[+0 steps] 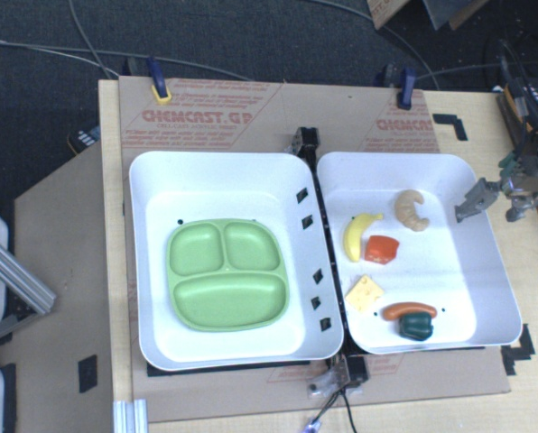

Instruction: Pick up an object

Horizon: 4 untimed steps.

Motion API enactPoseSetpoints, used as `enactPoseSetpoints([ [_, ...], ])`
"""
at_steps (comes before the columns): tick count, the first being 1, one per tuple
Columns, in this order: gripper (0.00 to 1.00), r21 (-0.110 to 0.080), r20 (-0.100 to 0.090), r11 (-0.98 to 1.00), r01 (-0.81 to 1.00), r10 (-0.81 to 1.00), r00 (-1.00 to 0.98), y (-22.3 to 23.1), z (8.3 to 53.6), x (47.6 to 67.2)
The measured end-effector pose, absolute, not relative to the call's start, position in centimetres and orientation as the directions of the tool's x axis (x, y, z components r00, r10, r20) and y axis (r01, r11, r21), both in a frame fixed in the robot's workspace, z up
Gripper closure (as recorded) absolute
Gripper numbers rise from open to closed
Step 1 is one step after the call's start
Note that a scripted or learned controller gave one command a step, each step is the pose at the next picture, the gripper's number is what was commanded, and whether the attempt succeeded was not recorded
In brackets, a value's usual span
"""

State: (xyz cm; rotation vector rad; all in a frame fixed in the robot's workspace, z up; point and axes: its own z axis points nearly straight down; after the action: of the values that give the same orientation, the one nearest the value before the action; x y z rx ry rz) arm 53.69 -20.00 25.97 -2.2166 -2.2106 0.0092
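The approach is just starting. The end effector (486,198) hangs over the right bin's (486,269) right rim, seemingly apart and empty. The croissant (412,210) lies nearest, left of it; next it must descend there.

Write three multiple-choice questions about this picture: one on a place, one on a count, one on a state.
1. Where does the green plate lie?
A. in the left bin
B. in the right bin
C. on the bench

2. How many compartments does the plate have?
A. two
B. three
C. five

3. Where is the tool now?
A. gripping the banana
B. pressed on the plate
C. at the right bin's right rim, apart from the food

Answers:
1 A, it sits inside the left bin.
2 B, two small sections above one wide one.
3 C, it is beside the rim, touching no food.
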Motion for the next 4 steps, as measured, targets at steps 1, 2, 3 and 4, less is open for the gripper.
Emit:
enactPoseSetpoints([
  [1, 0.0, -0.001, 0.001, 0.001, 1.0, 1.0, -0.001, -19.9, 26.6, 53.9],
  [2, 0.0, -0.006, 0.003, -0.001, 1.0, 1.0, 0.001, -20.7, 21.5, 53.2],
  [3, 0.0, -0.006, 0.003, 0.0, 1.0, 1.0, 0.0, -20.4, 17.2, 53.3],
  [4, 0.0, -0.005, 0.003, 0.0, 1.0, 1.0, 0.0, -20.6, 12.9, 53.5],
])
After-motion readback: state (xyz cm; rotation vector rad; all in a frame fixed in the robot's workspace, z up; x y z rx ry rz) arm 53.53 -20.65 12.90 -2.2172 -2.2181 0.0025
